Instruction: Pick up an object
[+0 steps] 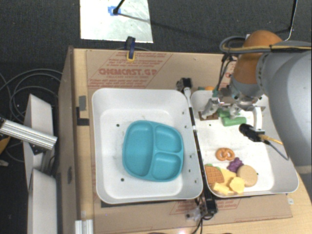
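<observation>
Where the right bin (288,178) comes closest to the camera: yellow blocks (229,185) against the near wall, touching each other.
Orange waffle piece (211,173): just left of the yellow blocks, by the wall shared with the left bin.
Tan disc (248,175): just right of the yellow blocks, lying flat.
Purple piece (235,165): just beyond the tan disc, between it and the pretzel.
Pretzel (224,154): a bit further back, mid-bin, flat, apart from my fingers.
Left bin (100,130): holds a teal divided plate (152,150), three compartments, flat in the middle of the bin.
Green piece (233,119): far half of the right bin, right at the near side of my fingers; can't tell if it sits between them.
Brown piece (209,115): just left of the green piece, near the dividing wall.
Fingers (225,109): low over the far end of the right bin, above the green piece; open or closed, cannot tell from this angle.
Arm (287,101): mine, grey, coming in from the right over the bin's far right corner, orange band (253,52) at the far side.
Worktop (122,69): brown with red lettering, showing beyond both bins.
White sheet (114,13): furthest back, on the dark floor past the worktop.
</observation>
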Robot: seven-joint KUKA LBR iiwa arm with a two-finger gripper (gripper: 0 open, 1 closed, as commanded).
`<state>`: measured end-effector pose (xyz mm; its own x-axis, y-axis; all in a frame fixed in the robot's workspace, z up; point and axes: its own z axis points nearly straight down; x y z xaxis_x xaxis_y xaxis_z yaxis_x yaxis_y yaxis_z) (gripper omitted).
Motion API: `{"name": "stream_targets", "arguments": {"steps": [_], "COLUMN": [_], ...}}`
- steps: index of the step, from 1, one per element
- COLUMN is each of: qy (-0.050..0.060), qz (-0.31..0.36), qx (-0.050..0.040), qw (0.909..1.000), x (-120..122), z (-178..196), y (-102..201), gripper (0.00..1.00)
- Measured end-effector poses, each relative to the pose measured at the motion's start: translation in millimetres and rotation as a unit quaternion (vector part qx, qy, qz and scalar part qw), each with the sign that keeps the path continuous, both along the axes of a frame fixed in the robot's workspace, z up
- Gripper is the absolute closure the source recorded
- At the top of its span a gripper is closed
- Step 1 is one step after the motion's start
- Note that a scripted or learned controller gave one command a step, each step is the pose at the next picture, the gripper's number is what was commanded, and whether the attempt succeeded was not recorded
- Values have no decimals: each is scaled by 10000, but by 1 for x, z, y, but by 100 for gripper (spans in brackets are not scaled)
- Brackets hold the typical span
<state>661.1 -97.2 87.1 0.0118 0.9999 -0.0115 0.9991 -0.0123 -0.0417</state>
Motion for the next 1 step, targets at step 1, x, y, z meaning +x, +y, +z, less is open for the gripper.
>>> {"name": "stream_targets", "arguments": {"steps": [1], "qy": [3], "qz": [-9], "qx": [26], "qw": [10000], "x": [0], "z": [0], "y": [-2], "gripper": [0]}}
